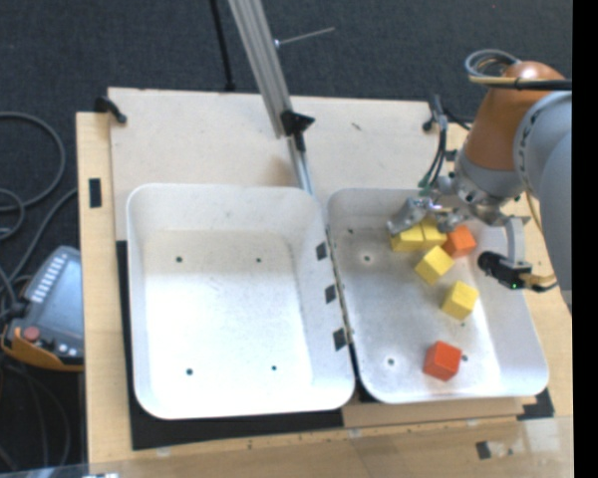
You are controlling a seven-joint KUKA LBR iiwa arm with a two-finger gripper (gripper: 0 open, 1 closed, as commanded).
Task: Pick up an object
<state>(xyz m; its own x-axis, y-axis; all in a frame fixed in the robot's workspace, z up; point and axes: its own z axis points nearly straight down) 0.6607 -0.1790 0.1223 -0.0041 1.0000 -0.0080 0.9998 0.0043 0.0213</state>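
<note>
Pincer (426,210) low over the back of the right bin (508,366), whether spread or clenched cannot be told. Yellow block (415,239) just beneath it, small orange block (460,241) beside. Two more yellow cubes (434,264) (459,300) nearer; red-orange cube (443,360) nearest the bin's front rim.

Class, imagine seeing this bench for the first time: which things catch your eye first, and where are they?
The grey arm with its orange band reaches in from the right, its claw low over a cluster of yellow blocks at the back of the right bin. A lone red block sits near that bin's front.
</note>
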